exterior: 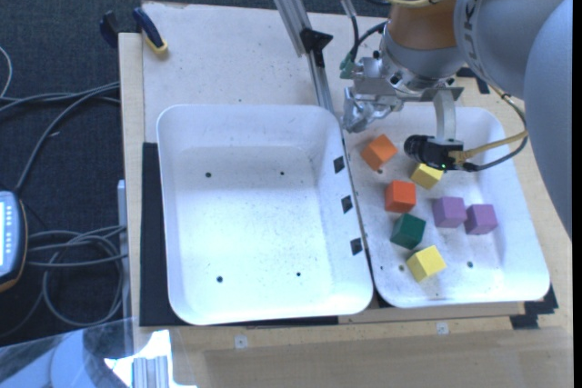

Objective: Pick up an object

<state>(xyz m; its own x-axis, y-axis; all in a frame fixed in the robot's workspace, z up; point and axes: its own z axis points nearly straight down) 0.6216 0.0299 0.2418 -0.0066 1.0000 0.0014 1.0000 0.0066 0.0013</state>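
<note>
Orange cube just beside pincer

Seven small blocks lay loose in the right bin.
Taking the red block as the mark: an orange block sat just above and to its left, tilted; a yellow block lay to its upper right; a green block sat just below it; a second yellow block lay below the green one; two purple blocks lay side by side to its right.
</note>
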